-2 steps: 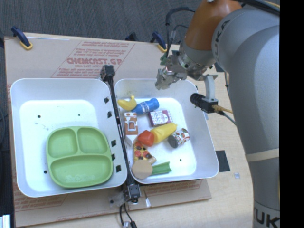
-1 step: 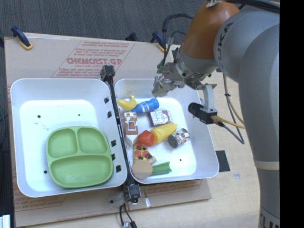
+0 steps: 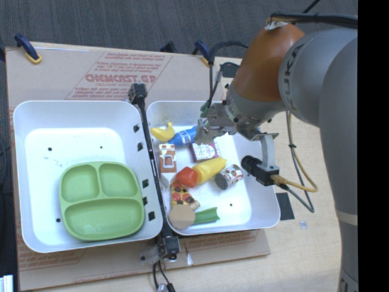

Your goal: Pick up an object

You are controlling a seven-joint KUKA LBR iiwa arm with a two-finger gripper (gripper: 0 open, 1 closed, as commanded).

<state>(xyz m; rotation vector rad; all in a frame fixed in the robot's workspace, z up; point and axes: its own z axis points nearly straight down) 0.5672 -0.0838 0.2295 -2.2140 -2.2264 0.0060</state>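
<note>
Arm comes in from the right and bends down over the right bin, its orange band above the wrist. The hand sits low at the far end of that bin, over a purple packet and beside a blue item; whether it is released or clenched, I cannot tell. A yellow bottle with a red cap lies just below. A green divided plate rests in the left bin.
</note>
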